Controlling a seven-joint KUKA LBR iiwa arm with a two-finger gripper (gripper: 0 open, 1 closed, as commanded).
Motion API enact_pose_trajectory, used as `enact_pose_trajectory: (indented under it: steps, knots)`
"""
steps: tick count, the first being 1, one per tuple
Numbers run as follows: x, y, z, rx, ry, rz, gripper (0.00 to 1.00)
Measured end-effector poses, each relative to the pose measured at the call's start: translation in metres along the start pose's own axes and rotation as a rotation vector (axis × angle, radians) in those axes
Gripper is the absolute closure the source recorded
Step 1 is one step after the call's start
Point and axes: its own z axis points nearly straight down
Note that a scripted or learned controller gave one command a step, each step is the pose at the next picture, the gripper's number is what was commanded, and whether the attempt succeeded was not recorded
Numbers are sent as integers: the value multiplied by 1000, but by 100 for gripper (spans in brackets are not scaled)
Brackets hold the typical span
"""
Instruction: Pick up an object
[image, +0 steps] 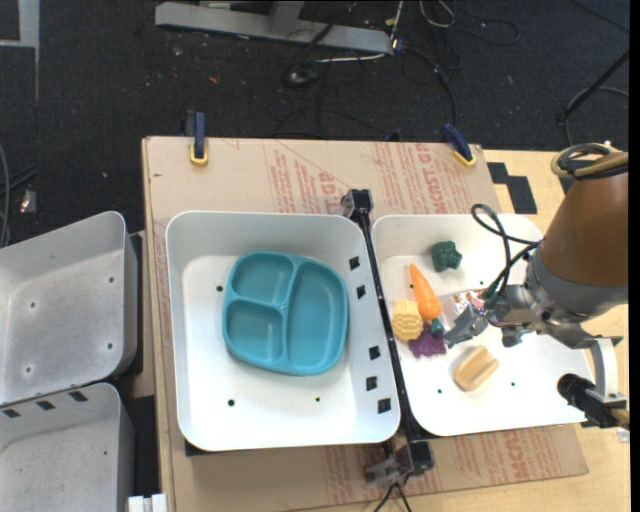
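Jaws state unclear; gripper just above bread roll, beside grapes

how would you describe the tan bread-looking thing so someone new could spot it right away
Find the right-hand white bin, the one the arm reaches over. Near its front lies a cluster of toy food: an orange carrot, yellow corn and purple grapes. The bread roll sits nearest the front edge, the only pale tan, loaf-shaped piece.
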Motion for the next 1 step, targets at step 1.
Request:
enact_pose_trajectory:
  steps: [1]
  knots:
    - [0, 2, -4, -9, -1, -2, 0]
